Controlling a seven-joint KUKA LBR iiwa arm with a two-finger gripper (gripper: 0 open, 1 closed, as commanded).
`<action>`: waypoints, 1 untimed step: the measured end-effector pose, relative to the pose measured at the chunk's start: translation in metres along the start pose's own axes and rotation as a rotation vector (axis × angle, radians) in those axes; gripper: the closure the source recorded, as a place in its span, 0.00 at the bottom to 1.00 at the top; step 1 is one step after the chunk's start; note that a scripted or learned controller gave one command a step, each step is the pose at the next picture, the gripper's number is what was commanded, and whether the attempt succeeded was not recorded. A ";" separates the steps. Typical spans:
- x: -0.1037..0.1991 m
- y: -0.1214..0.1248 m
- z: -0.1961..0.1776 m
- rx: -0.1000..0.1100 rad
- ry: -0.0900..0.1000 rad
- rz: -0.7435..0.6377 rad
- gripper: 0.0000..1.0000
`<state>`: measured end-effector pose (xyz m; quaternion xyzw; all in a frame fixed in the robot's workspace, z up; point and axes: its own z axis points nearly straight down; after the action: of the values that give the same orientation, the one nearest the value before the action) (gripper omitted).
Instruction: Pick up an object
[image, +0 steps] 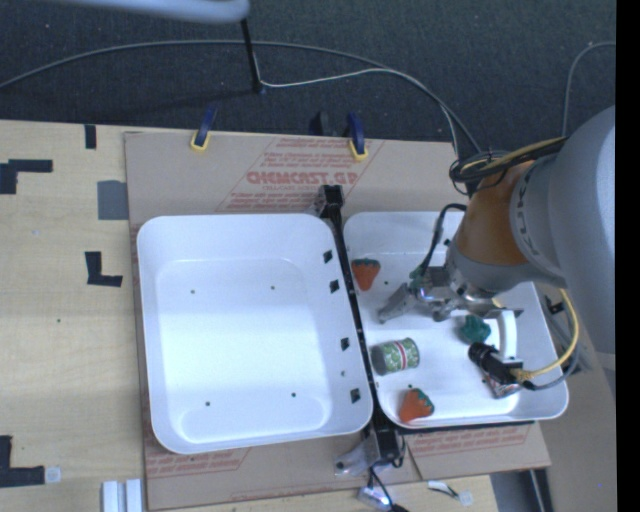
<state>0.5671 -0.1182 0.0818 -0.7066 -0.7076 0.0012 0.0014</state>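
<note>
Arm (560, 215) reaching in from the right, orange band above the wrist, bent down over the right bin (400, 232). Gripper (392, 309) low inside that bin, fingers spread apart, nothing between them. Left bin (240, 335) alongside, sharing the centre divider. In the right bin: green can (395, 355) lying on its side just below the fingers; strawberry (366, 273) near the divider; second strawberry (417, 404) by the near rim; teal item (474, 326) under the wrist. Open floor toward the far rim.

Glossy white plastic bins (240, 235); matt brown cardboard sheet (290, 175); pale wood-look bench (50, 330).
</note>
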 end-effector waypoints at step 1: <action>-0.030 -0.028 -0.061 -0.003 -0.001 0.002 0.00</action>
<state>0.5393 -0.1483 0.1430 -0.7073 -0.7069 0.0005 0.0001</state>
